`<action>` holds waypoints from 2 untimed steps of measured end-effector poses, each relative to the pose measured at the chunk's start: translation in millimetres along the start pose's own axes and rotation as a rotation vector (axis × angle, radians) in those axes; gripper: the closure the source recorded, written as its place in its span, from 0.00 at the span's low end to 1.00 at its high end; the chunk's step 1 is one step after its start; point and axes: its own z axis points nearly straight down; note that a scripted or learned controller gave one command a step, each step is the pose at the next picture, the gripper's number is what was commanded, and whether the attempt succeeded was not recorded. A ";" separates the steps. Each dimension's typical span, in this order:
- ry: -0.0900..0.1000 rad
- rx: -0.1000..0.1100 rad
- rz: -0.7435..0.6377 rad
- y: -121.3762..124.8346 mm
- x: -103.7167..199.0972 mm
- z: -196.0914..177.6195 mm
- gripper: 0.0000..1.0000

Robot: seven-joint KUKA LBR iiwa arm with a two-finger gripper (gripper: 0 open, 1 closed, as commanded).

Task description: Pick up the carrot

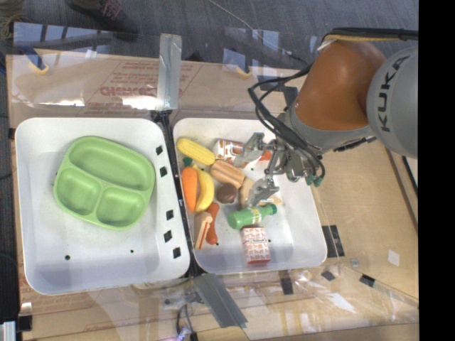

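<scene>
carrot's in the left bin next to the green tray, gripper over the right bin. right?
Not quite. The carrot lies in the right bin, against its left wall beside the banana, not in the left bin. The green tray sits in the left bin with no food around it. The gripper is over the right bin, as you said. The camera view shows this.

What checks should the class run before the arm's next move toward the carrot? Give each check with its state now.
1. Carrot in view in the right bin, at its left wall: ok.
2. Carrot's top uncovered: ok.
3. Room around the carrot: not ok; a banana lies against it.
4. Gripper above the carrot: not ok; it is over the middle of the bin, near the green bottle.
5. Gripper free of any object: cannot tell.
6. Green plate in the left bin, out of the way: ok.
</scene>
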 end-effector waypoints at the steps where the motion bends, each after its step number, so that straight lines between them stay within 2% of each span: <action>1: 0.001 -0.003 -0.179 77.9 9.1 41.1 0.00; 2: 0.003 -0.001 -0.139 26.4 -41.4 98.7 0.00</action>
